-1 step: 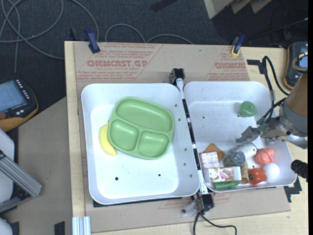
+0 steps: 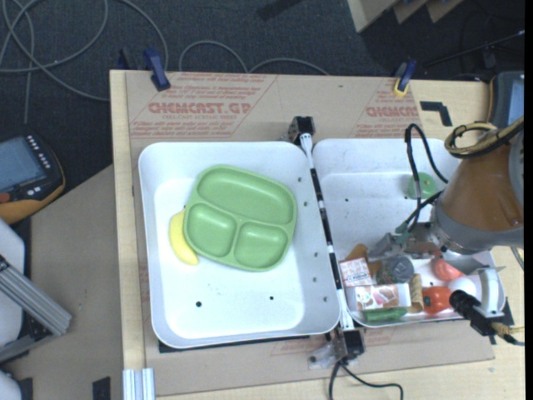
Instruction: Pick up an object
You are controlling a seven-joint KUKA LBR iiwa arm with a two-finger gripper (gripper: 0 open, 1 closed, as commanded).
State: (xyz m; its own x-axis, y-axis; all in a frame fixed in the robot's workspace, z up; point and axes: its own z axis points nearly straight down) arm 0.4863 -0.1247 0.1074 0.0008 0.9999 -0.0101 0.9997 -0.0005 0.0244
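Surface (image 2: 250,98): carries two white bins.
Left bin (image 2: 158,223): green tray (image 2: 240,217), banana (image 2: 180,240) touching its left edge.
Right bin (image 2: 366,182): small items (image 2: 383,294) heaped at near edge.
End effector (image 2: 400,252): over the heap; finger state cannot be told.

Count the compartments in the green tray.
3. The green tray in the left bin has one long compartment across its far side and two smaller ones side by side along its near side.
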